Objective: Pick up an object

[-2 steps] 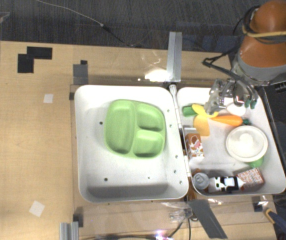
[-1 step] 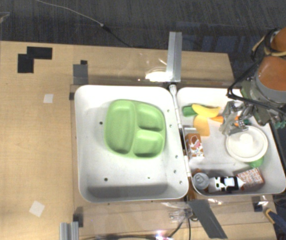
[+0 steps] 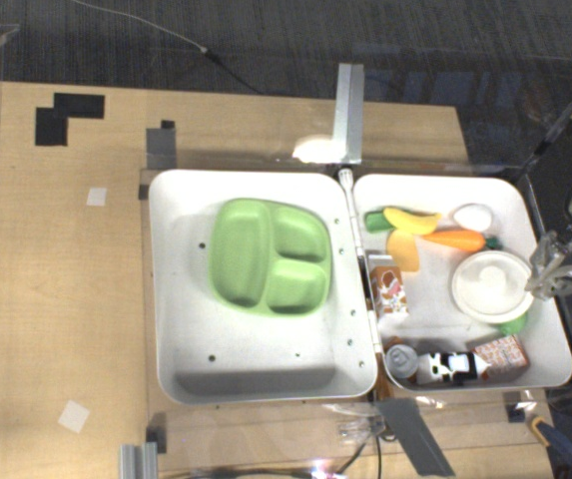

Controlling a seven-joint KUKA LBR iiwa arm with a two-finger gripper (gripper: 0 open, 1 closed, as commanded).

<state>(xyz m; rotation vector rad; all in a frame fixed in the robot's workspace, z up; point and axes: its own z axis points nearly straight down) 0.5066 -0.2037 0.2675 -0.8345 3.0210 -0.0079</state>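
My gripper [image 3: 557,267] hangs over the right rim of the right bin [image 3: 555,362], just right of a white bowl [image 3: 490,283]; nothing shows in its grasp. The bowl rests on a green item [image 3: 513,319]. Further back lie a yellow banana [image 3: 410,219], a carrot [image 3: 455,239], an orange piece [image 3: 403,251] and a small white cup [image 3: 473,216]. A brown carton [image 3: 389,292] lies by the bin's left wall. Along the front lie a black-and-white bottle [image 3: 435,364] and a red packet [image 3: 500,352].
The left bin [image 3: 181,367] holds a green divided plate [image 3: 269,255]. A metal post [image 3: 349,113] stands behind the seam between the bins. Bare wooden bench [image 3: 56,297] spreads to the left. Cables and dark gear crowd the right edge.
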